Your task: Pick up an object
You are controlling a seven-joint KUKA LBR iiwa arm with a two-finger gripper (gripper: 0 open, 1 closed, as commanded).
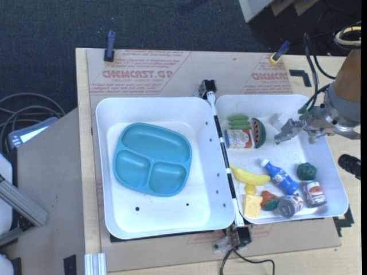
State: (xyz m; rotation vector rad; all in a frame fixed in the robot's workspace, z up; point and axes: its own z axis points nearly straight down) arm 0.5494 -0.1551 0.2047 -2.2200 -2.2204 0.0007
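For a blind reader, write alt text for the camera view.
A grey robot arm's gripper hovers over the right white bin of toy food, including a banana and blue bottle. The left bin holds a blue divided plate.

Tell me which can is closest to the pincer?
The bigger can lying on its side beside the watermelon slice, left of the pincer. The small can sits farther off, in the bin's near right corner.

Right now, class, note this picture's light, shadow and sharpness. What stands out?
Camera view: soft, even lighting; the white bins look bright without harsh glare; the blue plate casts a faint shadow; the gripper and small toys look slightly soft; the far carpet is dim.
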